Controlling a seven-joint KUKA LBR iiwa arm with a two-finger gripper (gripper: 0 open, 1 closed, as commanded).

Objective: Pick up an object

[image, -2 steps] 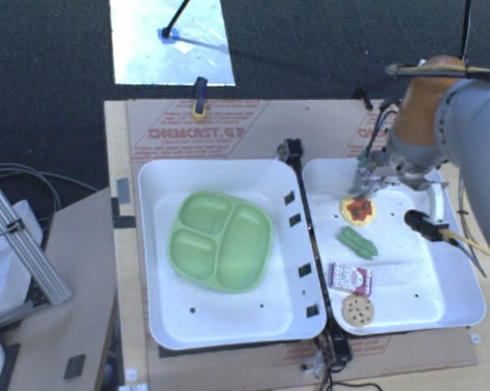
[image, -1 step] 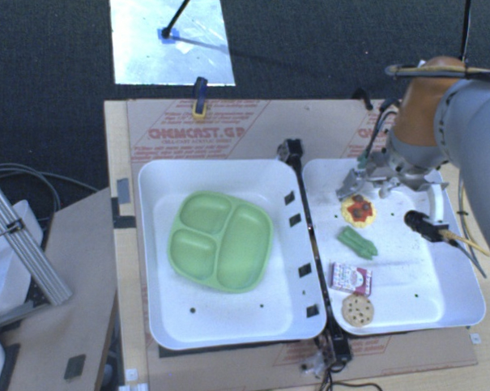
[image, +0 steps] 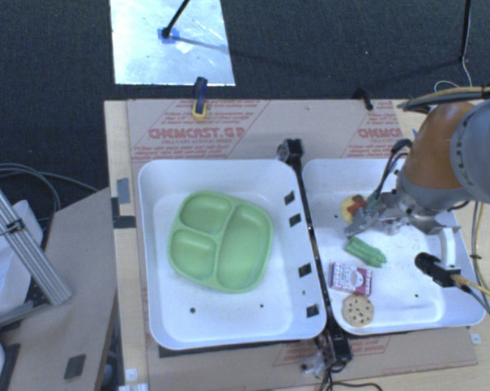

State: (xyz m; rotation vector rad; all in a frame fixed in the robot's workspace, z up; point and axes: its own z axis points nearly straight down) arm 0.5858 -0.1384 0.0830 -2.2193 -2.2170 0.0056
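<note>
A flat pale-brown bench board point(image: 226, 122), printed with red lettering, carries two shallow white plastic bins side by side. The left white bin point(image: 157, 198) and the right white bin point(image: 407, 293) sit touching along their inner walls. A small yellow-and-blue clamp point(image: 199, 99) grips the board's far edge.

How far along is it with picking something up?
Nothing looks lifted yet. The claw sits low in the right bin, beside a small yellow and red toy and near a green piece; whether it grips anything, I cannot tell. The pink box and the cookie lie untouched. Left to do: close on one thing and raise it clear of the bin.
</note>
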